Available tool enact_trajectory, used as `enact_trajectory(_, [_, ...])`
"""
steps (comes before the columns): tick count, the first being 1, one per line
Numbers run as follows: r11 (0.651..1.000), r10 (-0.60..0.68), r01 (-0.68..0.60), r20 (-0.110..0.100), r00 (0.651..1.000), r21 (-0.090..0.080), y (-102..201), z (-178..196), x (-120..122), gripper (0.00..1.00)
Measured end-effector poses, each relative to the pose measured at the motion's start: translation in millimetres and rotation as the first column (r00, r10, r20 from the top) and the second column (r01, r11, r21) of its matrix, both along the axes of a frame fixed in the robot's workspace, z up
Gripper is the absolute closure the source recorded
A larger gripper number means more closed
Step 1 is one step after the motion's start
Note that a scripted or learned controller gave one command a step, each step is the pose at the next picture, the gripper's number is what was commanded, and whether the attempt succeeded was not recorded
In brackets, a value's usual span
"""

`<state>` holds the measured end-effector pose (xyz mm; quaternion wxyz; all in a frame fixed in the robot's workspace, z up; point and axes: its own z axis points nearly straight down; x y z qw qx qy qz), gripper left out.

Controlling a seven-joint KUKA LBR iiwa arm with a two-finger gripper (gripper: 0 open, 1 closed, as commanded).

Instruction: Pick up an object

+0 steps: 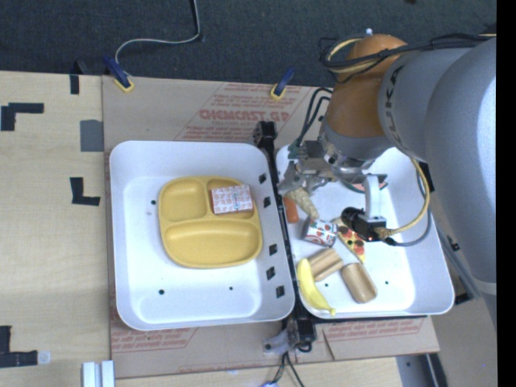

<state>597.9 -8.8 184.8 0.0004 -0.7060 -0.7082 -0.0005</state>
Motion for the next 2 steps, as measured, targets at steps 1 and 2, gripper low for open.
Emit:
enact_trajectory(1, [1.0,-0.001,0.001,0.0,1.0,-0.002,12,54,1,1.0])
enact_trajectory(2, [1.0,-0.002,0.002,-0.002,1.0,-0.001,13,80,-45,1.0])
